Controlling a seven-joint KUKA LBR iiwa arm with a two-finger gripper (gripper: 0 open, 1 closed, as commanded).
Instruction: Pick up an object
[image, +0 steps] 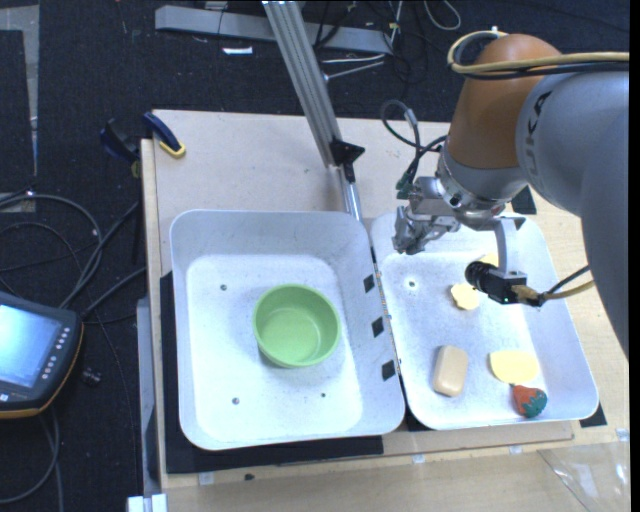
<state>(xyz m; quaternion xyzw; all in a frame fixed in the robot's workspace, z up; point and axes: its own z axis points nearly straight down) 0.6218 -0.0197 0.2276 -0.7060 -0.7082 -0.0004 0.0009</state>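
In the right bin (420, 395) lie a tan block (450, 370), a small yellow piece (465, 296), a flat yellow piece (512, 366) and a red and teal object (529, 400). A green bowl (295, 325) sits in the middle of the left bin (210, 400). My gripper (410, 238) hangs over the far left corner of the right bin, above the bin floor and apart from all the objects. Nothing shows between its fingers.
A slanted metal pole (315, 100) rises behind the bins. A black fitting with a cable (497, 282) hangs from the arm over the right bin, next to the small yellow piece. Black clips (380, 325) sit along the seam between the bins. A tablet (30, 350) lies far left.
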